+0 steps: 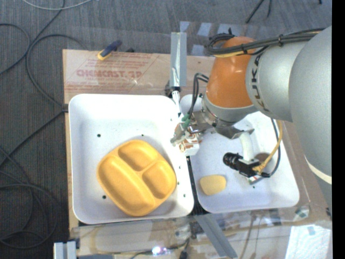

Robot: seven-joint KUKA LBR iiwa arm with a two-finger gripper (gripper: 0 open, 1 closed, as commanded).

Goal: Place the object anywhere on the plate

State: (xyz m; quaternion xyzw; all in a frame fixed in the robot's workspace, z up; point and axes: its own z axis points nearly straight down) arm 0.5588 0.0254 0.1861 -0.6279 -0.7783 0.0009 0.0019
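A yellow plate (137, 176), divided into three compartments, lies in the left white bin (89, 117), toward that bin's lower middle and turned a little askew. The object (213, 184) — a small, flat, tan oval piece — rests on the floor of the right white bin (280, 196), in its lower left part, just beside the wall that parts the two bins and well apart from the plate. The grey arm (302, 80) reaches in from the right, its orange band (232, 74) hanging over the upper left corner of the right bin. Below the band, the jaws (186, 136) sit low over the shared edge of the two bins, above the object and not touching it; the small metal and coloured parts there are too cluttered to show how far apart the jaws stand, so I cannot tell, and nothing can be made out between them. A black cylindrical fitting (240, 162) with a yellow cable (275, 147) looping from it hangs beneath the wrist over the middle of the right bin, near the object's upper right. Both bins sit on the counter (113, 74), whose brown board bears faded red lettering at the top, with a small blue and yellow clip (109, 49) at its upper edge. Dark cables (32, 74) trail over the grey carpet on the left.
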